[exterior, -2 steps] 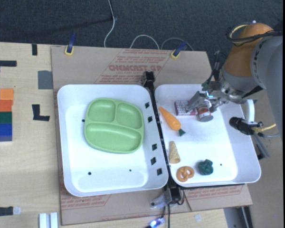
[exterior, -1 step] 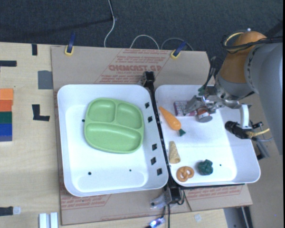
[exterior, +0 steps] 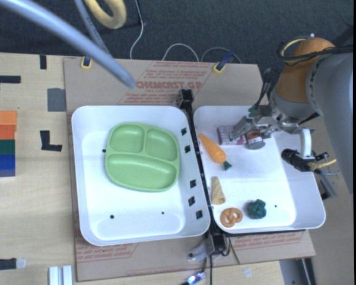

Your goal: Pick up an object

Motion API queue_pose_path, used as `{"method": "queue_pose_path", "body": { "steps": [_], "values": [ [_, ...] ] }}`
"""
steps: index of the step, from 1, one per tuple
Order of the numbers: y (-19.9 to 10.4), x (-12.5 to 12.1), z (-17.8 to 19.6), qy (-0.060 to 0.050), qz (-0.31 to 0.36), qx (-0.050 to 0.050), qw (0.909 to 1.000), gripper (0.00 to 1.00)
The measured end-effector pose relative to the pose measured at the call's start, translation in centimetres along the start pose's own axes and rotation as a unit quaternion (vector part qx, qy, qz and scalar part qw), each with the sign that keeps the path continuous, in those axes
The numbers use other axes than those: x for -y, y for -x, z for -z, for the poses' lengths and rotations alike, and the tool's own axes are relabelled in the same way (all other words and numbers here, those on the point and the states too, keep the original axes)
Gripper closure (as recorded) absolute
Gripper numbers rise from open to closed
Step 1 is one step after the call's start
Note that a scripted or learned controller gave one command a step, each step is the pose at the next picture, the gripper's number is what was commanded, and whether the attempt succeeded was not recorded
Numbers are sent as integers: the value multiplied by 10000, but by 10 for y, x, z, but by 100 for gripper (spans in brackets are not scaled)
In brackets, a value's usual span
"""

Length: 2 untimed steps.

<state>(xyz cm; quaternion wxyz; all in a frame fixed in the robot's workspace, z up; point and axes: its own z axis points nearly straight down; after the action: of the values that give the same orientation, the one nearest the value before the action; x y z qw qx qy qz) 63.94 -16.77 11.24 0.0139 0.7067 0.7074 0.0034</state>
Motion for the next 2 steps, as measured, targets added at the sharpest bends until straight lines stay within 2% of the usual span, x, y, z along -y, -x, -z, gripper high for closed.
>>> {"method": "queue_pose_path", "body": {
  "steps": [1, 2],
  "values": [
    [-2, -2, 11, 13, 15, -9, 10000, 100],
    [-4, -7, 72, -116, 5, -72, 9999, 100]
  ]
}}
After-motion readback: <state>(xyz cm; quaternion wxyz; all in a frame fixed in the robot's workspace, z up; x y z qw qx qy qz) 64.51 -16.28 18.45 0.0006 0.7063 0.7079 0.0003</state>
